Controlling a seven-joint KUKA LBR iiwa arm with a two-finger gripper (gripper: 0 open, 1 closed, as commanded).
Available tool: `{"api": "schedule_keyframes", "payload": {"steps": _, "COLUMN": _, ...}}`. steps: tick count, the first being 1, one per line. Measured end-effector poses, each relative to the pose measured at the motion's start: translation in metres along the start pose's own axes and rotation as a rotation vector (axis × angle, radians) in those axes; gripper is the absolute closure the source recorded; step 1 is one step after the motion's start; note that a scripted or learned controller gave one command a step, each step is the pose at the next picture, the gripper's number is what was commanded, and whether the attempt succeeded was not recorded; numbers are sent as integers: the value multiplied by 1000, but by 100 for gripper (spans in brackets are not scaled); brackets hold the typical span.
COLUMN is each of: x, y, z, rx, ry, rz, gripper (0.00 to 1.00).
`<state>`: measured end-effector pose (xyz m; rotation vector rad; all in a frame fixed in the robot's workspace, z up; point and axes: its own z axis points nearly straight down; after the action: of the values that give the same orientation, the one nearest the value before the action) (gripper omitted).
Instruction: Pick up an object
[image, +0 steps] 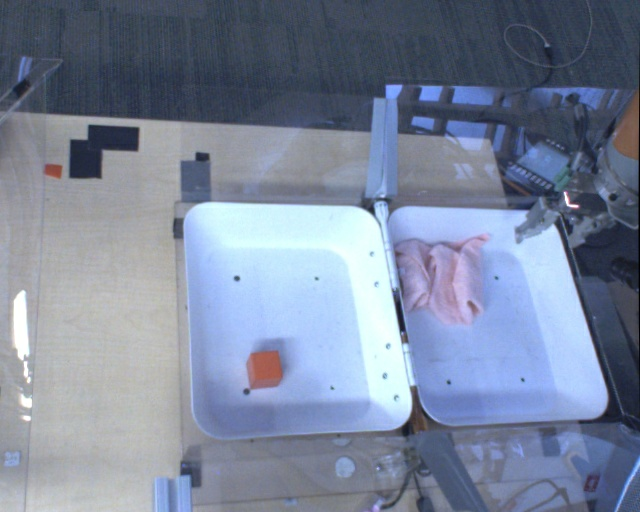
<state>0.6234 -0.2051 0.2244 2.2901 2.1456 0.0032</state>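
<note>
Camera view has the pincer at the right bin's far right edge; whether it is spread, I cannot tell. Just left of it lies a crumpled pink cloth: likely light, soft, limp, best pinched at a raised fold. A small orange block sits well away leftward.

The arm is cut off by the right edge, its tool blurred.

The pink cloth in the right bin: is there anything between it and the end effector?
Nothing visible stands between them. The end effector is at the right bin's upper right corner, and the pink cloth lies to its left on the bin floor, with bare white floor between.
</note>
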Motion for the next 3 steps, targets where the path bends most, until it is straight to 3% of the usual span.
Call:
{"api": "schedule_keyframes", "payload": {"steps": 1, "x": 41, "y": -12, "z": 129, "rx": -4, "ry": 0, "rz": -107, "gripper": 0}}
{"api": "schedule_keyframes", "payload": {"steps": 2, "x": 98, "y": -30, "z": 133, "rx": -16, "ry": -3, "rz": -240, "gripper": 0}}
{"api": "schedule_keyframes", "payload": {"steps": 3, "x": 132, "y": -124, "z": 38, "rx": -4, "ry": 1, "rz": -105, "gripper": 0}}
